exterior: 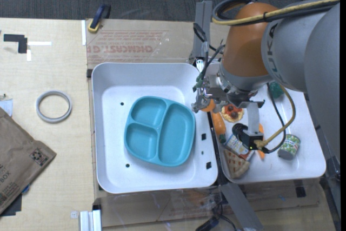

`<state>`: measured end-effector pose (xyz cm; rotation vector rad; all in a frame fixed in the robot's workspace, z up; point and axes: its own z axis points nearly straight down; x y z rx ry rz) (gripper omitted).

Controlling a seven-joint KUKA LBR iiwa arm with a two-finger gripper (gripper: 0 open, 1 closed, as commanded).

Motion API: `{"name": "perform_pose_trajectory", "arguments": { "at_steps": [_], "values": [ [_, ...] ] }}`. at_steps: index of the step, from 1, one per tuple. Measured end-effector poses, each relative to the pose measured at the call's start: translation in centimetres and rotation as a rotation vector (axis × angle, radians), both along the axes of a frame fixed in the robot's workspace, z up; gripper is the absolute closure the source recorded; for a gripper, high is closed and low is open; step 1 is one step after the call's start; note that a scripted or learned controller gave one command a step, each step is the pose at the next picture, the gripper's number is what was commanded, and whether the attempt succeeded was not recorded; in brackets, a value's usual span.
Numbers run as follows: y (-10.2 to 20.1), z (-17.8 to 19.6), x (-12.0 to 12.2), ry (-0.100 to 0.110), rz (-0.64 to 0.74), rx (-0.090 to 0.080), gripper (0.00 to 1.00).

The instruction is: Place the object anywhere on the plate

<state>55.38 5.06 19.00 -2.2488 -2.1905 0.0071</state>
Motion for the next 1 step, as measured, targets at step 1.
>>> {"name": "perform_pose_trajectory", "arguments": {
  "at_steps": [1],
  "values": [
    [-0.04, 0.01, 0.01, 0.0, -0.001, 0.0, 0.0]
  ]
}}
